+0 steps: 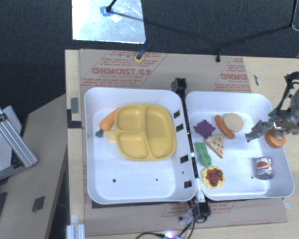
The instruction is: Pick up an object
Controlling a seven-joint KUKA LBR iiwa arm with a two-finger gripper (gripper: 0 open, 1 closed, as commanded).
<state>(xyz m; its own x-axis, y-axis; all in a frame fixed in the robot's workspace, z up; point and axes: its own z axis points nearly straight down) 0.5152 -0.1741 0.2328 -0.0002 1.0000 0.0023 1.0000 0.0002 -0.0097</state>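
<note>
My gripper (253,132) reaches in from the right, over the right side of the right bin (239,99), with its tip pointing left. A round orange toy (275,141) sits just below the gripper body, partly covered by it. A small red and white can (263,168) stands in front of the gripper. To the left of the tip are a tan bun (233,121) and a red sausage (223,126). Further left lie a pizza slice (216,145), a purple piece (204,128), a green vegetable (203,154) and a small spaghetti plate (213,177).
The left bin (97,183) holds a yellow divided plate (142,132) with an orange carrot (107,120) at its left edge. A black divider (187,133) runs between the bins. Both bins rest on cardboard (124,68) on the bench.
</note>
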